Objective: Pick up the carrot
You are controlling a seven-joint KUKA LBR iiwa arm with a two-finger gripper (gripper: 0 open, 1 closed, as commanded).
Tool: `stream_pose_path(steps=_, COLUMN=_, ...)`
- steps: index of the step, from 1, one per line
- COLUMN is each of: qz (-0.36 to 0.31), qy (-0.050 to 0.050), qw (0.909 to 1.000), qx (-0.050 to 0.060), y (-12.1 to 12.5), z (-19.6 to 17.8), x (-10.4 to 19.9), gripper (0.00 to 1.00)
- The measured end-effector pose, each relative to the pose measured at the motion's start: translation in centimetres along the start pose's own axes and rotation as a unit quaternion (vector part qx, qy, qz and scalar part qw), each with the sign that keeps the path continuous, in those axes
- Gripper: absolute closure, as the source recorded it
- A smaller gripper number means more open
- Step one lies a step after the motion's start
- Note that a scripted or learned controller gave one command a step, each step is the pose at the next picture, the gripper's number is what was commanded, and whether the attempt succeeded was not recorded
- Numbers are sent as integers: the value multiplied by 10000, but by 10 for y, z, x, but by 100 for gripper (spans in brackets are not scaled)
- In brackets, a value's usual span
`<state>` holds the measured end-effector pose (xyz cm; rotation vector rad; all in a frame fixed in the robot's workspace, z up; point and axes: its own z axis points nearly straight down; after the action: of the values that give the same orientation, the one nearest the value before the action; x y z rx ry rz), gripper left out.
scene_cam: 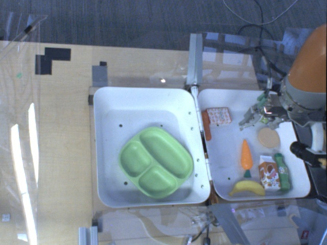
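One carrot (pixel 246 156), one banana (pixel 247 189), right bin (pixel 225 152); one green plate (pixel 156 161) left; jaws seemingly spread, holding nothing.

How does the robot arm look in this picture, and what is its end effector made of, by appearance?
The arm is grey with a broad orange band above the wrist. Its end effector looks like pale metal, with thin silvery fingers and small green and dark parts near its base. A thin black cable loops over the floor behind it.
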<state>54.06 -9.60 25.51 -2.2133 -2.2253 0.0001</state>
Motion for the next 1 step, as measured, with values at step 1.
stream_pose_path(steps=1, qz=-675, qy=0, qw=9977, qx=-4, y=-26, z=134, x=3, gripper=0)
